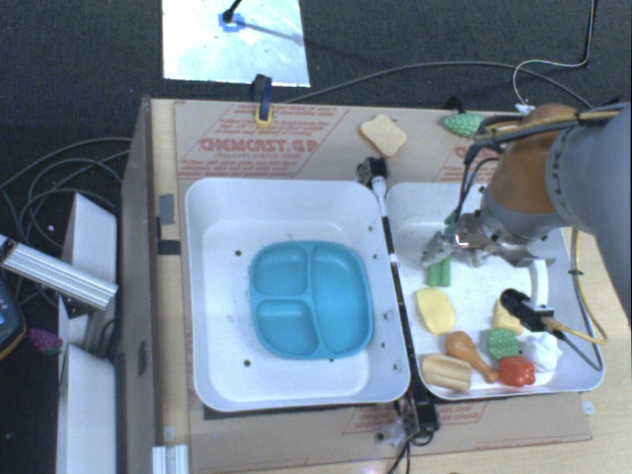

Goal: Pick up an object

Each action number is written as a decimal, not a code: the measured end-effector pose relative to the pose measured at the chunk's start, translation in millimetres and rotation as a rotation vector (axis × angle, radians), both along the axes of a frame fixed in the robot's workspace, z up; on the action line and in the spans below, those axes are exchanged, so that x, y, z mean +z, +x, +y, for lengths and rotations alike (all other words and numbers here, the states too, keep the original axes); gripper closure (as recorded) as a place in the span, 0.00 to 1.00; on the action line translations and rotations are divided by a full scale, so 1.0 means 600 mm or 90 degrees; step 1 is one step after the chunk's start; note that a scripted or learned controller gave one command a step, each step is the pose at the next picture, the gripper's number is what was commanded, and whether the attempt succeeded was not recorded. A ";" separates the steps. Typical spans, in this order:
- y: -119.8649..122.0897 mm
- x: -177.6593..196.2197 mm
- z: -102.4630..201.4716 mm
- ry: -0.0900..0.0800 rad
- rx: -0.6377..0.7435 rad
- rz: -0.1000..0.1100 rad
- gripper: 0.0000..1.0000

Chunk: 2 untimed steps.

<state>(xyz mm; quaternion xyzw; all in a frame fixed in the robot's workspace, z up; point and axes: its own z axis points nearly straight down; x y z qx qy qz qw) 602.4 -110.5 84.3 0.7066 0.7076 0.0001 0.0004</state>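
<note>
My gripper (441, 252) hangs low over the left part of the right bin (415, 205), reaching in from the right. Just below its tip lies a small green piece (438, 274), touching or nearly touching it; I cannot see whether it is gripped. Further toward the front lie a pale yellow piece (435, 310), a brown drumstick (469, 350), a tan bread roll (446, 371), a green block (504, 344), a red piece (515, 371), a white piece (543, 349) and a yellow piece (507, 318).
The left bin (212, 225) holds a blue divided plate (310, 299). A black divider (387, 235) runs between the bins. On the cardboard behind them lie a tan slice (383, 134) and a green item (463, 122). Cables trail at the left.
</note>
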 end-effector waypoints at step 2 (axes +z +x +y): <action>-0.027 0.017 0.038 0.000 0.002 -0.001 1.00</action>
